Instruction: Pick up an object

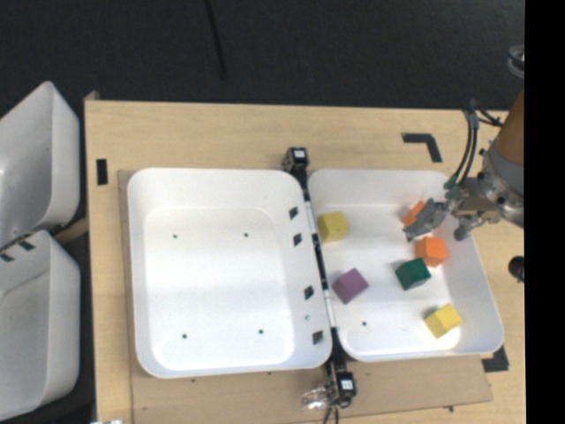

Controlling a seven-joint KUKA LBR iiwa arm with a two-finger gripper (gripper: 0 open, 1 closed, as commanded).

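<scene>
Gripper (439, 222) over right bin (371, 343), far right; finger state cannot tell. Orange block (433, 251) just beside it. Green block (412, 274), purple block (350, 284), two yellow blocks (333, 227) (443, 320) apart.

We see two white bins (141, 237) on a pale tan bench (203, 131); in the right-hand one lie a yellow block (333, 227), a purple block (350, 284), a dark green block (412, 273), an orange block (433, 251) and a second yellow block (442, 320), against a black floor (265, 34)
</scene>
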